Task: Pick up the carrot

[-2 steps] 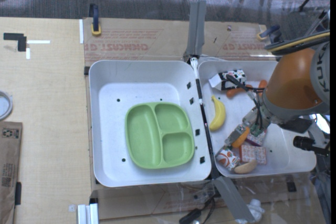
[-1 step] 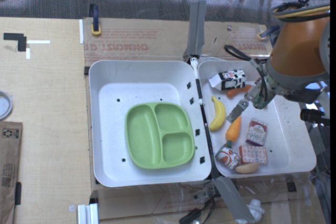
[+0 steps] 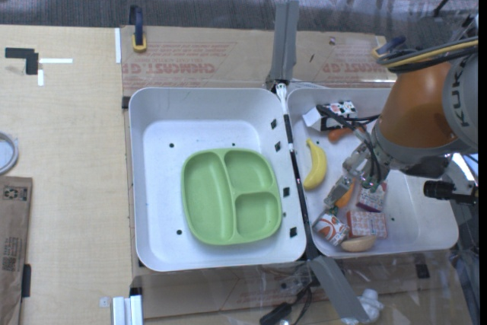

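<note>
gripper (image 3: pixel 351 180) sits right over carrot (image 3: pixel 346 196), carrot's long axis slanting along the fingers; can't tell if it's grasped

The scene is evenly and brightly lit from above, with no harsh glare. Soft shadows are cast inside the left bin (image 3: pixel 152 164) along its near and left walls. The far background is seen dim and grey. Focus is held fairly sharp on the worktop (image 3: pixel 68 133), while slight blur is noted around the arm (image 3: pixel 418 114) at the right.
</note>
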Controlling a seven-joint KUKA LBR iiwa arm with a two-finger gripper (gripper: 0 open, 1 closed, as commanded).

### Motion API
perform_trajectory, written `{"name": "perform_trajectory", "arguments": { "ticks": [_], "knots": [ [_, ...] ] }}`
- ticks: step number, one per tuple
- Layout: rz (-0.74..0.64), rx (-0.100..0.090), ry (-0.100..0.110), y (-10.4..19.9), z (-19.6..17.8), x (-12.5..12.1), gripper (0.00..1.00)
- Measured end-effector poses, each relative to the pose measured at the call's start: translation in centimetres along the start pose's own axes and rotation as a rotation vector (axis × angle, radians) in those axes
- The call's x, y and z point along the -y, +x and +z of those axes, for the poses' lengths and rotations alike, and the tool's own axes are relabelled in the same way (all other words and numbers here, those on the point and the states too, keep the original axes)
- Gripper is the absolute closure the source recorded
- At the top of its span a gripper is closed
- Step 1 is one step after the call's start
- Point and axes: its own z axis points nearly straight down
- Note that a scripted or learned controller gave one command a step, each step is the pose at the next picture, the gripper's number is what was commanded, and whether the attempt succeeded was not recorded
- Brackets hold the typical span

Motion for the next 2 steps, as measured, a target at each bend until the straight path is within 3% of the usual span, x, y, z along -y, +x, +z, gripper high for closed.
{"name": "perform_trajectory", "arguments": {
  "ticks": [1,2],
  "knots": [
    [0.005,0.002,-0.002,-0.1,-0.9,0.0,1.00],
    [0.368,0.000,0.001,7.8,-10.0,0.0,1.00]
  ]
}}
